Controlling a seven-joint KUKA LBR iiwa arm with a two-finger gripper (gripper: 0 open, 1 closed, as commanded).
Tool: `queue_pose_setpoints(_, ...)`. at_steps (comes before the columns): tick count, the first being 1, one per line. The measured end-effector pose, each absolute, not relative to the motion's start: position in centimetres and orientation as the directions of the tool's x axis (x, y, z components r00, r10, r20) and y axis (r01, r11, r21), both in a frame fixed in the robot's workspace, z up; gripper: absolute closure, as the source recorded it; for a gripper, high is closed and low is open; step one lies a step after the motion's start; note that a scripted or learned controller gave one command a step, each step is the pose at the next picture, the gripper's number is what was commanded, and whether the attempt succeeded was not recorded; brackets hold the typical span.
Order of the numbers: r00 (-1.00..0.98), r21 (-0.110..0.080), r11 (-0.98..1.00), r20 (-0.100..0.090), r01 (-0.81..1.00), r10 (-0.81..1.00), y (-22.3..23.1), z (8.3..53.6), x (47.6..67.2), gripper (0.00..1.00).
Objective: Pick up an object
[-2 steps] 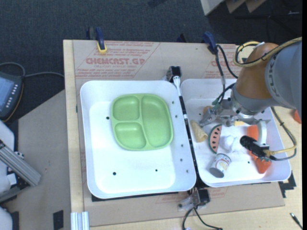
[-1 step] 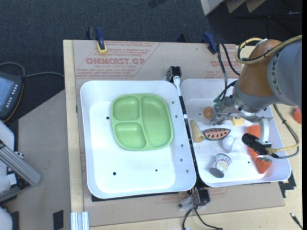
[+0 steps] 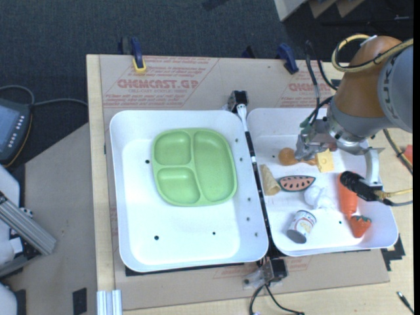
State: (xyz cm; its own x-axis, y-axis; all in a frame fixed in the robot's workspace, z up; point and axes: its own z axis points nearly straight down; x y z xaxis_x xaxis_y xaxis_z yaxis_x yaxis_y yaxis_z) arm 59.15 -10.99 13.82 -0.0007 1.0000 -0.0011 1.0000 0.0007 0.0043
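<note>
Two white bins sat side by side on the desk (image 3: 98,176): the left bin (image 3: 131,195) held a green divided plate (image 3: 195,166), the right bin (image 3: 380,231) the pickable clutter. The gripper (image 3: 308,146) hung low beside a small brown piece (image 3: 287,155), likely its target; whether it was apart or together I could not tell.

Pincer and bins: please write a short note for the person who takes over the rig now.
Pincer: low in the right bin, by the brown piece and the yellow block; nothing is seen in its grip.
Right bin also holds the watermelon slice, small can, carrot.
Left bin: green divided plate.
Done: nothing lifted.
Left: grasp and lift one object.
</note>
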Motion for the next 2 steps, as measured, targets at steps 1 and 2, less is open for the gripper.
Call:
queue_pose_setpoints(1,-0.001,0.007,0.001,-0.002,1.0,1.0,-11.2,20.2,59.0,1.0)
queue_pose_setpoints(2,-0.001,0.005,0.001,-0.001,1.0,1.0,-11.1,22.6,59.1,1.0)
